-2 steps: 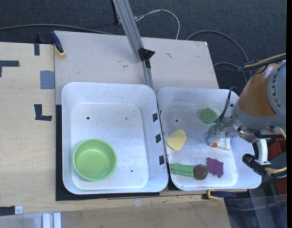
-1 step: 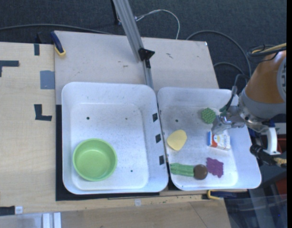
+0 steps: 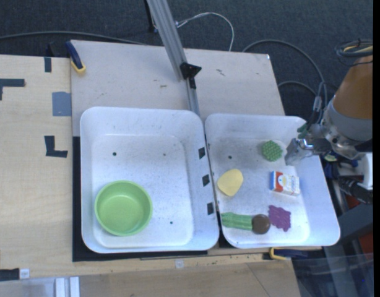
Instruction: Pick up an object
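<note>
The claw [image 3: 296,148] hangs at the right rim of the right bin [image 3: 239,125], up near its far corner, and the thing closest to it is the green dimpled ball [image 3: 272,150], lying just to its left on the bin floor and about level with it in the picture. Being round, the ball offers no long axis to line up on, so I'd judge the coming move a short shift inward over the bin and then a drop. From this slant I cannot tell how the claw stands, spread or closed; nothing shows gripped in it. The small red and white carton [image 3: 284,182] lies a little nearer the camera, its long side running roughly across the bin. Well clear to the left is the yellow piece [image 3: 230,182]. Along the near edge the purple cluster [image 3: 279,217], the brown ball [image 3: 260,224] and the green stalk [image 3: 237,221] crowd together, the last two touching. The green ball has bare floor all round it, though the bin's right wall stands close behind the claw and narrows the approach. The left bin [image 3: 140,119] carries a green bowl [image 3: 123,208], far from all this on the tabletop [image 3: 128,67].
</note>
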Robot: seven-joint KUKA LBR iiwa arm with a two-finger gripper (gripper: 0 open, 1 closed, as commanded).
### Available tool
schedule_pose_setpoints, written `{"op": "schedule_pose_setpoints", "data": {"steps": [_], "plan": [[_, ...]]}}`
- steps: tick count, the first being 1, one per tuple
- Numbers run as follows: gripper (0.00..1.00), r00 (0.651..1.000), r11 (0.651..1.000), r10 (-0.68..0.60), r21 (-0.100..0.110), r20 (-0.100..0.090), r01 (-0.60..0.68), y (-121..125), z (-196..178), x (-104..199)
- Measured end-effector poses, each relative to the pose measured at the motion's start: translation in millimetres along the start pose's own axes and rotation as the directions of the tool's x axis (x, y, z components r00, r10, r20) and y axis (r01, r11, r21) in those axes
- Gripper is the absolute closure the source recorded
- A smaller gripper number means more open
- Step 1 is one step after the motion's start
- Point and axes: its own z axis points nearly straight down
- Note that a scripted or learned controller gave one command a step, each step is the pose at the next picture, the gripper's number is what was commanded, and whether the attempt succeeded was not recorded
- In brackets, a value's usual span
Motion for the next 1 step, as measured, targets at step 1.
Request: {"op": "schedule_pose_setpoints", "data": {"steps": [1], "plan": [[1.0,1.0,1.0,0.001,0.005,-0.002,-0.001,0.2,-1.6,0.6]]}}
